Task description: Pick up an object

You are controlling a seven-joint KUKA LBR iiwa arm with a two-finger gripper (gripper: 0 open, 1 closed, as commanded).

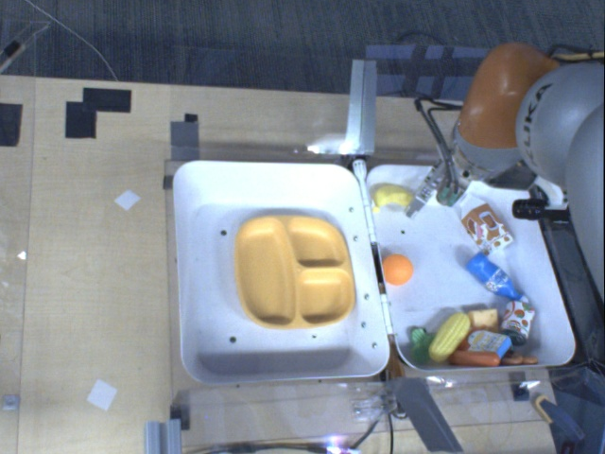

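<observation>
Grey arm with orange band comes in from the right, pincer (pixel 433 194) low over the far left corner of the right bin (pixel 558 296), just beside a yellow lemon-like piece (pixel 390 197). Fingers are small and blurred here, so cannot tell if the pincer is apart or together; nothing visibly sits between them. Right bin contents: the yellow piece at the far left corner next to the pincer, an orange ball (pixel 398 270) by the left wall at mid depth, a red-and-white patterned packet (pixel 487 227) toward the right, a blue bottle-shaped item (pixel 492 277) below it. Near edge holds a cluster: corn cob (pixel 449 337) tilted, a green piece (pixel 417 336) touching its left side, a red-orange carrot-like item (pixel 475 357) along the front wall, a small patterned box (pixel 517 319) at the right end, other bits too jumbled to tell. Left bin (pixel 203 253) has a yellow divided tray (pixel 293 270) in the middle, three compartments, upright. Both bins sit side by side on the wooden counter (pixel 85 282).
</observation>
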